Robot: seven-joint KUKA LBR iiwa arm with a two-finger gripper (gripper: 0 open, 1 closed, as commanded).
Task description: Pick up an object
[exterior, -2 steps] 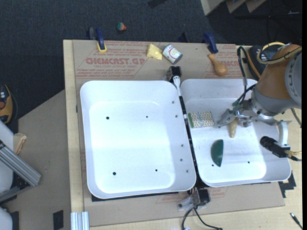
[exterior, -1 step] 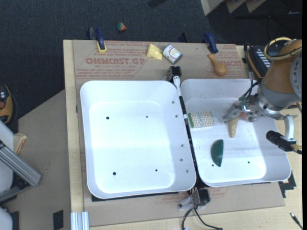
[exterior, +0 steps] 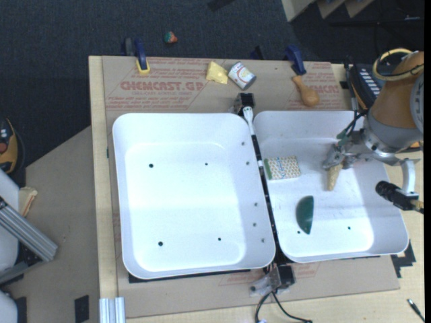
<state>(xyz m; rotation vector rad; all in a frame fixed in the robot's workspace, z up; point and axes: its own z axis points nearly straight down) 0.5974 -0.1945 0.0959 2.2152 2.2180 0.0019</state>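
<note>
From the overhead camera, the gripper [exterior: 339, 159] hangs at the right of the frame, over the right bin [exterior: 384, 244]. A tan, tapered piece [exterior: 333, 178] sits directly under its fingertips; whether they clasp it I cannot tell. To lift it well, I judge the fingers should straddle the narrow body squarely. Just left lies a flat, pale speckled block [exterior: 282, 168], probably spongy. Lower centre rests a smooth, dark green leaf-shaped object [exterior: 306, 214]. The left bin [exterior: 128, 130] is glossy white plastic.
</note>
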